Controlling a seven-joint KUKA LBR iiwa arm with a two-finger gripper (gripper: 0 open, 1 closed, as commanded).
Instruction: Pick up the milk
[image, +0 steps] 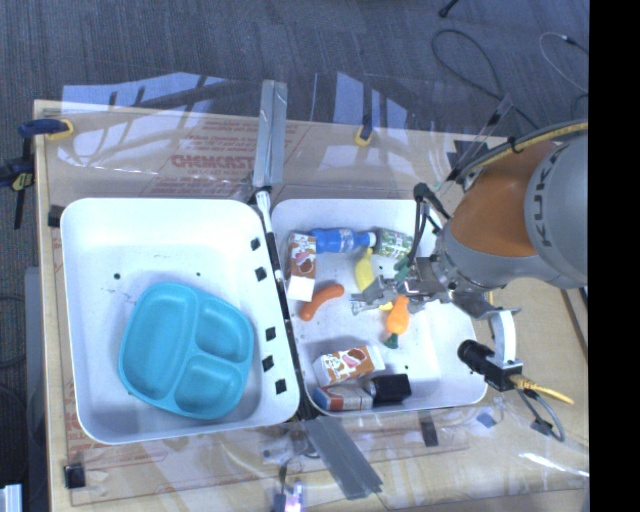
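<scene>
Lying at the right bin's (440, 400) near edge, the milk carton (346, 365) looks light and crushable, best pinched across its flat sides; gripper (385, 292) hovers apart, jaw state unclear.

Arm (545, 215) is showing a grey rounded shell w/ a wide orange band, black "KU" lettering on the side, and thin black cables trailing off its back.

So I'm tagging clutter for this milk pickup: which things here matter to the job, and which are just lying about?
For the job:
milk carton
claw
right bin

Lying about:
blue divided plate in the left bin
water bottle
carrot
sausage
banana
black block
</scene>
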